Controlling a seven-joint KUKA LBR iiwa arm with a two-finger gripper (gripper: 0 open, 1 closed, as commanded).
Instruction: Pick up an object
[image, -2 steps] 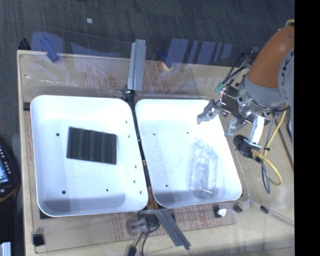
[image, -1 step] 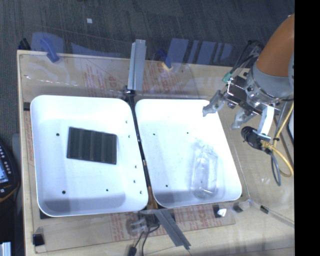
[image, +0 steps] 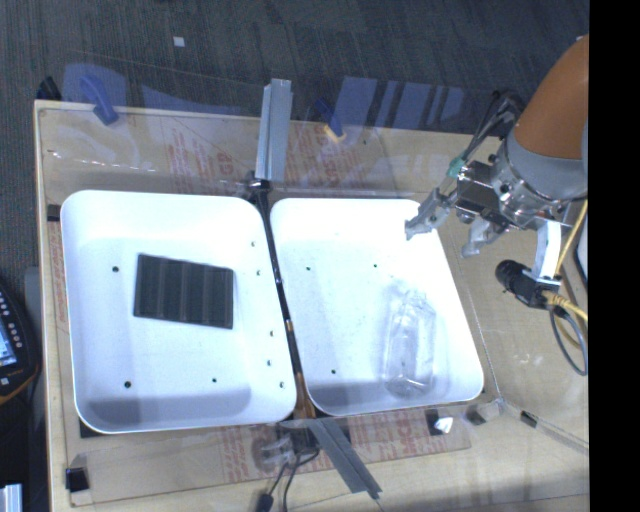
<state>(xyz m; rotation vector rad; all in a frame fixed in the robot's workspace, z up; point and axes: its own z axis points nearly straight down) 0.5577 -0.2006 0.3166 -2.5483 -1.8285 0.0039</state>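
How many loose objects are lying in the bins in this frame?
2. A dark ribbed slab lies flat in the left bin. A clear plastic bottle lies in the right bin, toward its near right corner. Its transparency makes it faint.

Robot lab, bench (image: 150, 150) with two white bins (image: 160, 215), cabling (image: 570, 320)

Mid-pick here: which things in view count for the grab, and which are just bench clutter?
For the job:
clear plastic bottle, lying in the right bin
dark ribbed pad, flat in the left bin
tool, over the right bin's far right corner, fingers apart

Lying about:
metal divider bar
blue tape
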